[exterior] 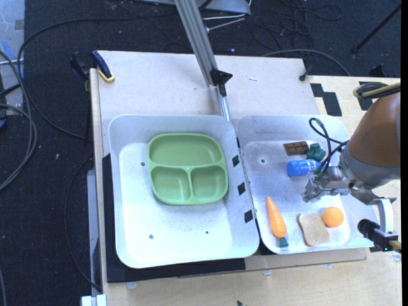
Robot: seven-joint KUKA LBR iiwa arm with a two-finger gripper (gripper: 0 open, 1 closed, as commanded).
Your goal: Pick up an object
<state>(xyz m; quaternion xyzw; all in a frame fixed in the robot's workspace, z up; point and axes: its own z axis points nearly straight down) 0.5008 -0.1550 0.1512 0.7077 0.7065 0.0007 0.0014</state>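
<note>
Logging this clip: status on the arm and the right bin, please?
Gripper low in right bin, nothing visibly held. Orange ball, toast slice, blue object close by. Carrot apart, lying loose.

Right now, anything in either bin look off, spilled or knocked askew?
Nothing stands out. The green plate lies flat in the left bin. In the right bin, the carrot, bread slice, orange, blue item and brown block lie apart from one another. The tool hangs above them.

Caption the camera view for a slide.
End effector hovers in the right bin among toy foods; a green divided plate sits in the left bin.
</note>
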